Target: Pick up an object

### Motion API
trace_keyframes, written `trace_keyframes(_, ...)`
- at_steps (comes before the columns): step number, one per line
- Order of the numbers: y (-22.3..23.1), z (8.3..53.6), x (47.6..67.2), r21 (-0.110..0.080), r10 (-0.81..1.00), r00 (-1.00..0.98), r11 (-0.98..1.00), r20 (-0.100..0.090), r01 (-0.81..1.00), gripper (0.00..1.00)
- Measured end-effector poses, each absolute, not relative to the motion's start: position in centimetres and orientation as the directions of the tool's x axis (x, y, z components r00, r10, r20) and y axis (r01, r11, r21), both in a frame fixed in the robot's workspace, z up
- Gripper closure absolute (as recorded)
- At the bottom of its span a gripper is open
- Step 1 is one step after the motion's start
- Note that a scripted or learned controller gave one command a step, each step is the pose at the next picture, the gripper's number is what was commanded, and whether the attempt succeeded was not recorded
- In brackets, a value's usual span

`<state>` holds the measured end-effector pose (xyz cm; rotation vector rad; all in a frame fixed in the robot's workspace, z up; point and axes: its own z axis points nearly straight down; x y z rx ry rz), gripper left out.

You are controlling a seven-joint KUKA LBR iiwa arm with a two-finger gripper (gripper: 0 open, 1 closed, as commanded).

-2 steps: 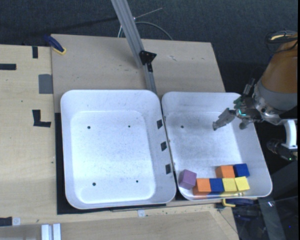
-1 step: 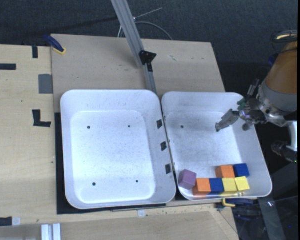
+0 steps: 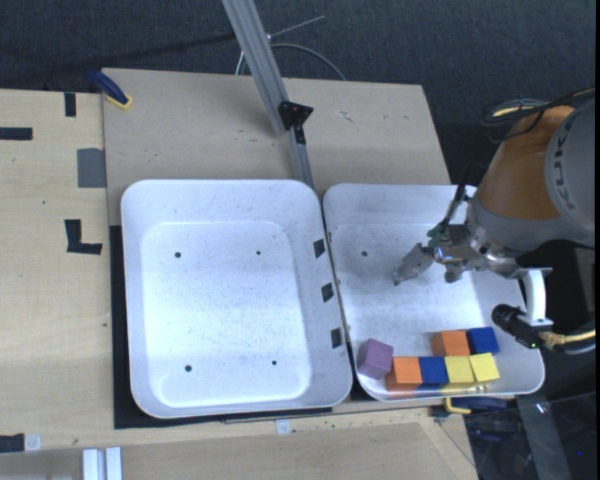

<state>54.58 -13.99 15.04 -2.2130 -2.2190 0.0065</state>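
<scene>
Several small blocks lie along the near edge of the right bin (image 3: 380, 218): a purple block (image 3: 376, 356), an orange block (image 3: 407, 370), a blue block (image 3: 433, 370), a yellow block (image 3: 460, 369), a second yellow block (image 3: 484, 367), a second orange block (image 3: 450, 344) and a second blue block (image 3: 482, 340). My gripper (image 3: 427, 262) hangs over the middle of the right bin, above and apart from the blocks. Its fingers spread apart, with nothing between them.
The left bin (image 3: 140, 208) sits beside the right one. A slanted metal pole (image 3: 265, 63) with a black clamp (image 3: 295, 116) crosses the bench behind the bins. The arm's grey and orange body (image 3: 525, 183) stands at the right.
</scene>
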Motion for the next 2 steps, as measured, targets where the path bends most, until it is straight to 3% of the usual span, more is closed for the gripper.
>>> trace_keyframes(1,-13.7,11.2,54.2,-0.006,1.000,-0.001,0.001,0.001,1.000,0.00)
trace_keyframes(2,-15.8,14.4,60.1,0.006,1.000,-0.002,0.003,-0.003,1.000,0.00)
